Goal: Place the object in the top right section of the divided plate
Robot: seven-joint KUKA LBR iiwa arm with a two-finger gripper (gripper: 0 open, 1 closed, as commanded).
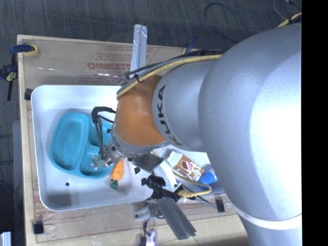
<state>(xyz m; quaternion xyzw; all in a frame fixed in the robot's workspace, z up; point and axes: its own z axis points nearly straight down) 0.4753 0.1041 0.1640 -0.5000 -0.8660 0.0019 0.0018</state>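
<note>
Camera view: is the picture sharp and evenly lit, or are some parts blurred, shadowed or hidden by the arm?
In the camera view, the arm is close to the lens and looks soft; it hides much of the right side. The white bin is bright, with mild shadow beside the blue divided plate. The orange carrot-like object is small but clear enough.

A: Arm (230, 96) pose?

B: It enters from the right and fills most of the view. Grey links, with the orange band (136, 117) above the wrist near centre. The wrist points down and to the left.

A: Gripper?

B: The gripper (101, 159) sits low and left of the band, at the end of the wrist. Its metal parts are small and partly hidden by the wrist, so the jaw state is unreadable.

A: Cables?

B: A black cable (100, 114) loops at the band's left side.
</note>
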